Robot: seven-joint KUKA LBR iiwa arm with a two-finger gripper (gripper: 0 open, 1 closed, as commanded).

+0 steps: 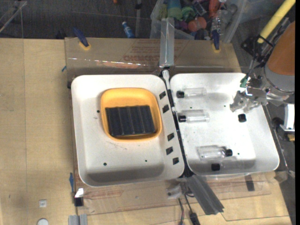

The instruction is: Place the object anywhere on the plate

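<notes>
Three clear vials are seen lying in the right bin (262, 146): one (191, 93) farthest from the plate's bin at the top, one (193, 117) in the middle, one (213, 152) lowest. An orange plate (129, 96) bearing a dark ridged insert (130, 120) is set in the left bin (89, 139). The gripper (241, 104) is held over the right bin's upper right; whether its fingers are apart cannot be told.

probably robot lab | paired white bins (86, 172) | toy crate (197, 6)
</notes>
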